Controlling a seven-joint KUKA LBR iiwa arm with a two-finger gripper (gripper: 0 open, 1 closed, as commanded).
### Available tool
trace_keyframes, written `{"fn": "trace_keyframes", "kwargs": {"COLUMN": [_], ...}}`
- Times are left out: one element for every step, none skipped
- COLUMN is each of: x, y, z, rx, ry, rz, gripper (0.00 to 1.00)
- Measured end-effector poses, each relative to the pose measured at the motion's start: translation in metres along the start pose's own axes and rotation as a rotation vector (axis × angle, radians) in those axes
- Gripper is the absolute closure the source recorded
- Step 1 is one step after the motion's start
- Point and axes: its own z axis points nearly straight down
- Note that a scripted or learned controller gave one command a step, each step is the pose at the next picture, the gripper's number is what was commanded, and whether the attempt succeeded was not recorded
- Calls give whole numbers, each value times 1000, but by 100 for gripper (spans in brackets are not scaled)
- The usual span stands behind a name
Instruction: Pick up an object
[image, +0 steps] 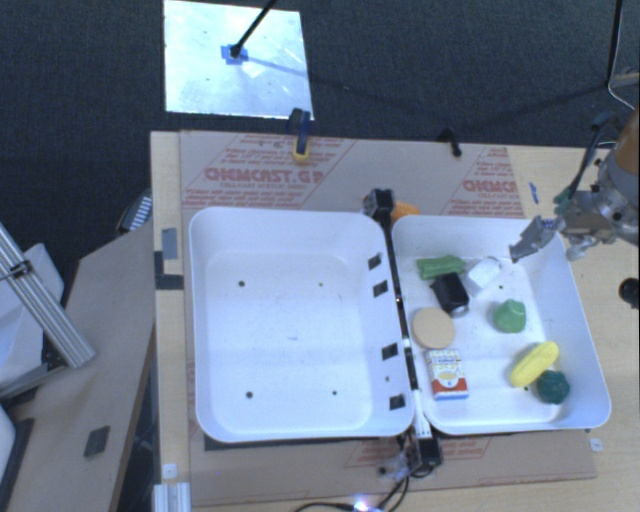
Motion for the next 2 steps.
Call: {"fn": "trace_keyframes", "kwargs": {"x": [0, 103], "y": [1, 92], "z": [-11, -7], "rx": [-4, -7], "ry": [0, 3], "rz": [-3, -13], "gripper": [100, 100]}}
